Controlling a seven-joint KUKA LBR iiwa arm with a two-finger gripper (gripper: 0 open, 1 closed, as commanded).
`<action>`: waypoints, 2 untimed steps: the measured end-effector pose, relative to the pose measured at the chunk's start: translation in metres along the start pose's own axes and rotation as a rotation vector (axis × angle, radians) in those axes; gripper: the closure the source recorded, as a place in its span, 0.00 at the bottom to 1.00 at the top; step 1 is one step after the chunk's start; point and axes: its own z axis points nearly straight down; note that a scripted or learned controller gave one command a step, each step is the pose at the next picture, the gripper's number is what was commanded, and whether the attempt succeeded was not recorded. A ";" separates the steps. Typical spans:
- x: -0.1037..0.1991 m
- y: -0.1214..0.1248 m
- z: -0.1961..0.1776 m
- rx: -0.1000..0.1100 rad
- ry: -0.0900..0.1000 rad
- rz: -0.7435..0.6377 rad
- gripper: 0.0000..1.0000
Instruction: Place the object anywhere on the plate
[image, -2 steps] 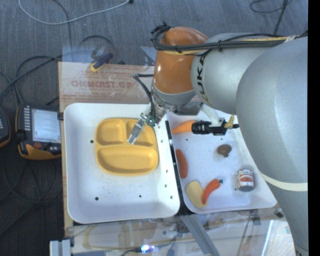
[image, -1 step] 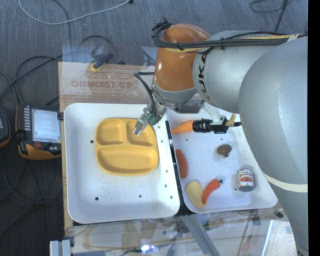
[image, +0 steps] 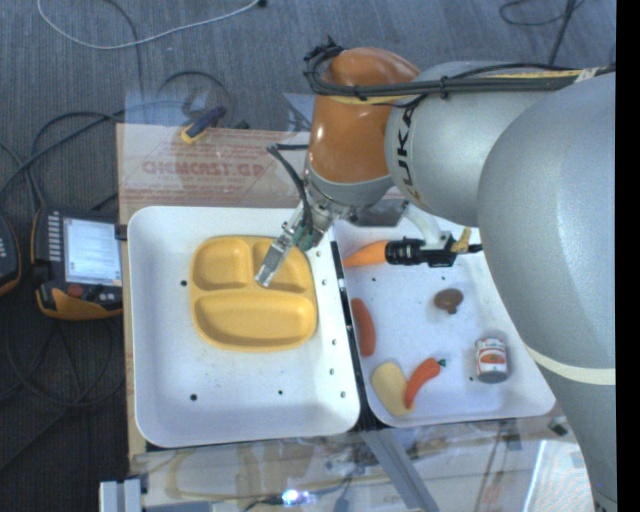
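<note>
Grey carpet is surrounding the tabletop; the hand (image: 273, 268) is hovering above the yellow sectioned plastic plate (image: 252, 312). Whether its grip is closed, I cannot tell. No object is showing beneath it.

Yellow plate (image: 250, 305) bare (hand (image: 272, 268) above), right bin (image: 500, 400) cluttered

The floor (image: 60, 110) is grey carpet with thin cables (image: 100, 40) lying on it. A flat brown cardboard sheet (image: 200, 175) with faded red letters lies at the back. A small screen box (image: 85, 260) with an orange edge sits on the floor.
</note>
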 end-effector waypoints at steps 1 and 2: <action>0.000 0.001 -0.009 -0.001 0.001 0.000 1.00; 0.008 0.010 0.057 -0.001 0.002 0.067 1.00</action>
